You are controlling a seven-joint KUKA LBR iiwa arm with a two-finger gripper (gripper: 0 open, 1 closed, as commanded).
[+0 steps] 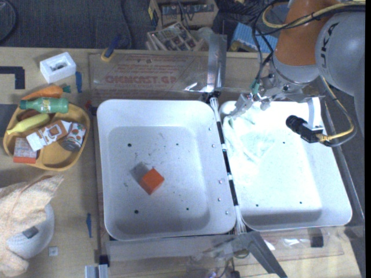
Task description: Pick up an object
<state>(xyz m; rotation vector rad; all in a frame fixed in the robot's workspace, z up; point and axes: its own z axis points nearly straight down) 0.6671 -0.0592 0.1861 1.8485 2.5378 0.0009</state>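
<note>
Orange block (pixel 152 180) lies in the left bin (pixel 116 120) — untouched. Gripper (pixel 250 100) hovers over the right bin (pixel 330 184); finger state unclear.

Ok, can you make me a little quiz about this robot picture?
1. True or false: the orange block lies in the right bin.
2. Which bin is the gripper above? A) left bin B) right bin
3. Fill in: the wooden bowl of toy food sits to the ___ of both bins.

Key: 1. False, it lies in the left bin. 2. B, near its far left corner. 3. left
</note>
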